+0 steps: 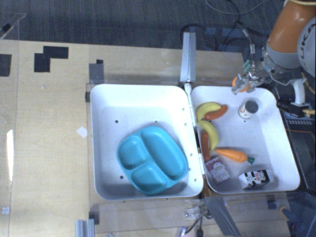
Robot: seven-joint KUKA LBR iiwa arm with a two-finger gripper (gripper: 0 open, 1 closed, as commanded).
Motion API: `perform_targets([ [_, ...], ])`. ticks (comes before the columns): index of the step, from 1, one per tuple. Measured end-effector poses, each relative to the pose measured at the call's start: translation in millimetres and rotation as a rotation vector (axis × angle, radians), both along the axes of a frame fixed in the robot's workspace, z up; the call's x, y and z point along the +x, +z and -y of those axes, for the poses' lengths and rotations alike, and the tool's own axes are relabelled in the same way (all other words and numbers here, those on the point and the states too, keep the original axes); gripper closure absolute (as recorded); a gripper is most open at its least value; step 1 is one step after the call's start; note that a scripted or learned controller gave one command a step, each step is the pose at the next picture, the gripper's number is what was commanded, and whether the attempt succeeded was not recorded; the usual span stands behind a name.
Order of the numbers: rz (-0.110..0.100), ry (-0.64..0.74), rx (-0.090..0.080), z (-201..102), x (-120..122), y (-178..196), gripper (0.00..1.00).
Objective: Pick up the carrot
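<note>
Right bin (286,147), near to far.

Item 1: small black-and-white carton (256,178), at 5 o'clock of the bin, lying close to the near wall.

Item 2: reddish packet (217,170), at 7 o'clock, flat on the floor.

Item 3: carrot (232,155), the task's thing. It lies on its side between centre and 6 o'clock, orange body running roughly 9 to 3 o'clock, green stub at the 3 o'clock end, tip just beside the packet and a banana. Judged a toy: light, stiff, smooth-skinned and liable to roll or slip. Best hold is across the thick mid-body, jaws closing 12 to 6 o'clock, clear of the tapering tip.

Item 4: two yellow bananas (211,132) along the 9 o'clock wall, a brown sausage (205,143) against the nearer one, a red sausage (217,113) across the farther.

Item 5: small white cup with a dark top (248,107), at 12 o'clock.

Item 6: gripper (243,82), at the far rim, 12 o'clock, well apart from the carrot and holding nothing that can be seen; whether it stands wide or narrow cannot be told.

Left bin (103,132): blue divided tray (153,159), toward 5 o'clock.
</note>
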State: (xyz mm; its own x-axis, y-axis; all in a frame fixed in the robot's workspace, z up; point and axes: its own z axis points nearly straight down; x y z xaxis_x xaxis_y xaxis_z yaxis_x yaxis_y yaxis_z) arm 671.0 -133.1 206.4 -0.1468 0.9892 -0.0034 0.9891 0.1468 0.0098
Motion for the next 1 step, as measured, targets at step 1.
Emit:
perform_targets([
  [1, -0.001, 0.044, 0.0, -2.7, -31.7, 80.4, 1.0],
])
